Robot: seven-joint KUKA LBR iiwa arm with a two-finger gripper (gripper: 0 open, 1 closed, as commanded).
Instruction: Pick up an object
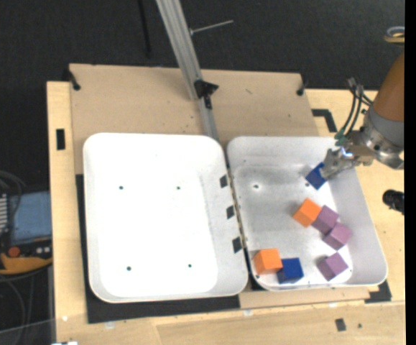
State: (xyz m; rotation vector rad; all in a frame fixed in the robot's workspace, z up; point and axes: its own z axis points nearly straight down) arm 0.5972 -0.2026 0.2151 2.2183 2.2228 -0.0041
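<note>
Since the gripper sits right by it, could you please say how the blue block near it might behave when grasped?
The blue block looks flat-faced, so probably won't roll. It appears small and solid, likely light and stiff. Sitting tilted by the bin wall, it may twist or slide if pushed.

Blocks [315, 225] in right bin [265, 164]

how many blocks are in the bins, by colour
orange blocks: 2, one mid-bin, one near the front edge
blue blocks: 2, one at the gripper, one at the front
purple blocks: 3, at and
total: 7, all in the right bin
</note>
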